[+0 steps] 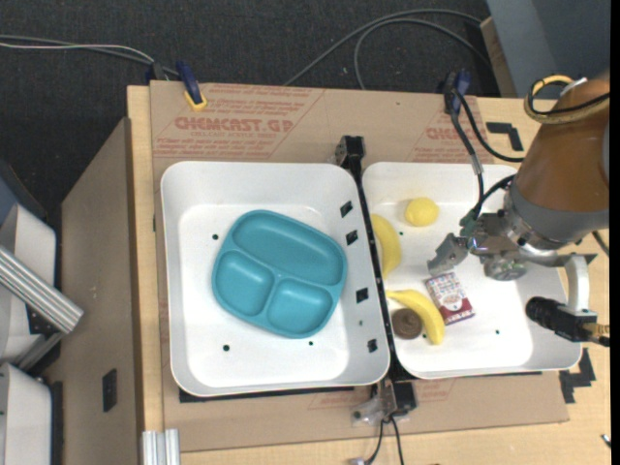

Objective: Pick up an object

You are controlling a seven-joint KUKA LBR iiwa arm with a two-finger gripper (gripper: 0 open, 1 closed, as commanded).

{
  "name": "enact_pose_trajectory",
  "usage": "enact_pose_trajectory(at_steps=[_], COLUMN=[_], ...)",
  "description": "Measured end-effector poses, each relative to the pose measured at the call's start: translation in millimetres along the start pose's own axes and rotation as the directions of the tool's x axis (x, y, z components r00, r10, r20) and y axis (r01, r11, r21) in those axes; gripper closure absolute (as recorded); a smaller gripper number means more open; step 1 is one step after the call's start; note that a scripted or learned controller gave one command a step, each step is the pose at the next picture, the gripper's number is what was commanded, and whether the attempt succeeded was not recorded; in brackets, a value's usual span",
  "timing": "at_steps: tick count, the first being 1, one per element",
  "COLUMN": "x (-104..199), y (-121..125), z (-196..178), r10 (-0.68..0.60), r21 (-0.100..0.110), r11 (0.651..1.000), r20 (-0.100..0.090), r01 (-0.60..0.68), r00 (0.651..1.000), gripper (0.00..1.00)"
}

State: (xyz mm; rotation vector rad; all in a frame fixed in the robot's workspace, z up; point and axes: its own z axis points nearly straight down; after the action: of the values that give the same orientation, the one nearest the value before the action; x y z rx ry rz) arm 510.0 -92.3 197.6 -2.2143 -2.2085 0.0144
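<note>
In the right bin (504, 352) lie a small yellow round fruit (420, 211), a yellow curved piece (387, 244) against the left wall, a banana (422, 310) with a brown object (407, 325) at its near end, and a small red and white packet (450, 297). My gripper (453, 252) hangs over the middle of this bin, just above the packet and to the right of the yellow curved piece. Nothing shows held in it. The grey and orange arm (567, 163) covers the bin's right part.
The left bin (189, 337) holds a teal divided plate (279, 272). A black divider with clips (360, 260) runs between the bins. Cables (470, 124) trail over the cardboard at the back. A black part of the arm (557, 316) sticks out at the right bin's near right.
</note>
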Motion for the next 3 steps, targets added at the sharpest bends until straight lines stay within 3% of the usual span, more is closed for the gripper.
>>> enact_pose_trajectory(at_steps=[1,2,3], x=[0.2,-0.7,0.2], y=[3.0,-1.1,4.0], z=[-6.9,55.3,100.2], r10=[-0.003,-0.002,-0.001], r21=[-0.014,-0.009,-0.024], r11=[1.000,1.000,1.000], r20=[0.002,0.001,-0.001], r01=[0.003,0.002,0.001], r00=[1.000,1.000,1.000], gripper=[0.00,0.00,0.00])
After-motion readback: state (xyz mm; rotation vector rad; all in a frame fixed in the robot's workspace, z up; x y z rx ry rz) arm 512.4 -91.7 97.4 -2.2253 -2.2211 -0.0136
